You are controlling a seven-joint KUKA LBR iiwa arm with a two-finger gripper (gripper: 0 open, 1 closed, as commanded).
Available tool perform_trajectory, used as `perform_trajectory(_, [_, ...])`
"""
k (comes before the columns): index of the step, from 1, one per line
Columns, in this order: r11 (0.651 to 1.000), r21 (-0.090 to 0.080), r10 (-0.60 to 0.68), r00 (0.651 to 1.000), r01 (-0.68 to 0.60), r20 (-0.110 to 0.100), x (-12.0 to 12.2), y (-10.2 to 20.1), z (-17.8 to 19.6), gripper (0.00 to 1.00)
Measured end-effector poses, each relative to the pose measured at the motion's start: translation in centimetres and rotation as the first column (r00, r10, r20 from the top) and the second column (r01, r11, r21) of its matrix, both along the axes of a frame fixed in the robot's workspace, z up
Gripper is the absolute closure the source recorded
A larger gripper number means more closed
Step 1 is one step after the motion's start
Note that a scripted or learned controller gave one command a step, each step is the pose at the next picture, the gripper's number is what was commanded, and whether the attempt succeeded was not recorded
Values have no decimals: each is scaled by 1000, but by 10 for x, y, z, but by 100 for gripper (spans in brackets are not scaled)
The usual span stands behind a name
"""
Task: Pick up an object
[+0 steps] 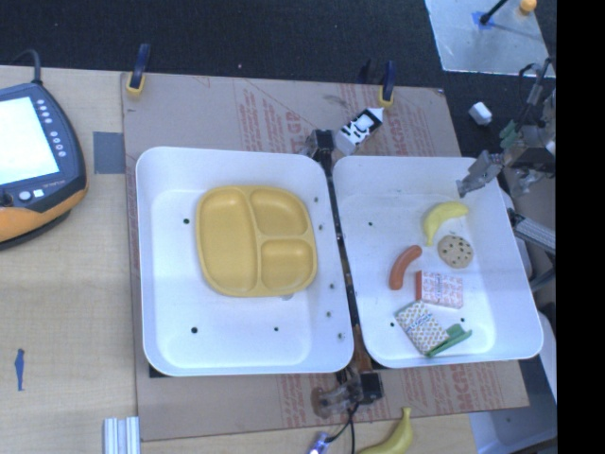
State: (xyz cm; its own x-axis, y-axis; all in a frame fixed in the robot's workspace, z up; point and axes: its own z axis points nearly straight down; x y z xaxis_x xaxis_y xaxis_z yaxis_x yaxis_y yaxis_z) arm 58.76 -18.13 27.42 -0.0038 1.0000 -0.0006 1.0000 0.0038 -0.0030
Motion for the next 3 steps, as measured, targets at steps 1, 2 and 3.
perform_trajectory(1, [1000,0,2,1000,-2,-3,3,32,-183,0])
perform_trajectory(2, [1000,0,2,1000,-2,-2,-33,75,-183,0])
perform_trajectory(3, [1000,-2,6,1000,-6,-3,-33,74,-173,100])
